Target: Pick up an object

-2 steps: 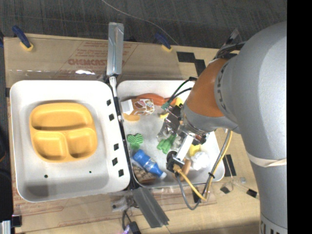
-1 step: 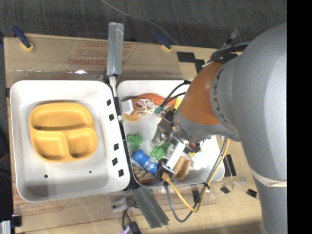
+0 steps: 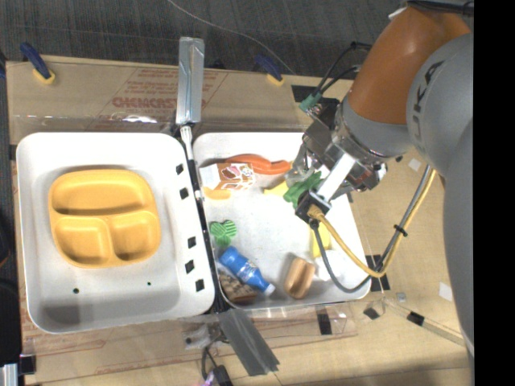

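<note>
Sitting in the left bin (image 3: 32,215) is a yellow tray (image 3: 103,215) with three sections, set a little toward the far side. A metal bar (image 3: 190,79) runs up from the seam between the two bins, across the cardboard (image 3: 121,87) under them, and blue clamps (image 3: 36,61) hold that cardboard at the far edge of the desk (image 3: 418,352). In the right bin (image 3: 265,223) the things lie scattered: a printed packet (image 3: 233,174) and an orange piece (image 3: 261,164) at the far left, a small green toy (image 3: 223,231) near the left wall, a blue bottle (image 3: 241,268) at the near left with a dark packet (image 3: 233,288) touching it, and a brown cylinder (image 3: 298,277) near the front wall. A yellow thing (image 3: 276,188) lies just left of the tool. The tool (image 3: 310,191) hangs over the far right part of this bin, tilted, with a green object (image 3: 301,186) at its tip; whether its jaws are spread or pressed together cannot be told, nor whether the green object is pinched. A yellow cable (image 3: 346,252) loops from the tool down past the near right corner of the bin. The arm (image 3: 410,71), grey with an orange band, reaches in from the right.
</note>
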Robot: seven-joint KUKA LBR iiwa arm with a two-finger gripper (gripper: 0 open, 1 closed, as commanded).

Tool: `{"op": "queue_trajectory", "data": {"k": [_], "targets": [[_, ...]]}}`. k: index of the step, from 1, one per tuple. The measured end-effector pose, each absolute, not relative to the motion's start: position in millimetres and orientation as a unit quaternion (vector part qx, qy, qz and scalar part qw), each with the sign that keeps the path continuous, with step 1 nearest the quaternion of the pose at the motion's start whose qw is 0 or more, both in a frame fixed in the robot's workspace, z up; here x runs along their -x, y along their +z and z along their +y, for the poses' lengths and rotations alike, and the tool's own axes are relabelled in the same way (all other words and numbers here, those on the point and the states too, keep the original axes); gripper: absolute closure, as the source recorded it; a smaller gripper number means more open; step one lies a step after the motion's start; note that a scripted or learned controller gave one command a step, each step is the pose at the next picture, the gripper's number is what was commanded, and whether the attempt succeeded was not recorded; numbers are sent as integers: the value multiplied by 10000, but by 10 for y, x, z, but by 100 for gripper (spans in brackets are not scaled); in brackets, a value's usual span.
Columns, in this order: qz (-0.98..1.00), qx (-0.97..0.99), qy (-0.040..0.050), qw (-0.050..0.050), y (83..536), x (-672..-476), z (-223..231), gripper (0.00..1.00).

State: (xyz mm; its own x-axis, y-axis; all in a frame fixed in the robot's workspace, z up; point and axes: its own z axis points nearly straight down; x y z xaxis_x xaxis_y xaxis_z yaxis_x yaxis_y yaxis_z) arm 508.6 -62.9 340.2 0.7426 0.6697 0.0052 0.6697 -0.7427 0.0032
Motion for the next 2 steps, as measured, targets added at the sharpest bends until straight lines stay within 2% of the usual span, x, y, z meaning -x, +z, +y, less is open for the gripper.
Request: {"op": "queue_trajectory", "data": {"k": [1, 2], "targets": [[3592, -9333, -7, -9, 3369, -5078, -621, 0], [2667, -9638, -51, -26, 2233, -5027, -912, 0]]}}
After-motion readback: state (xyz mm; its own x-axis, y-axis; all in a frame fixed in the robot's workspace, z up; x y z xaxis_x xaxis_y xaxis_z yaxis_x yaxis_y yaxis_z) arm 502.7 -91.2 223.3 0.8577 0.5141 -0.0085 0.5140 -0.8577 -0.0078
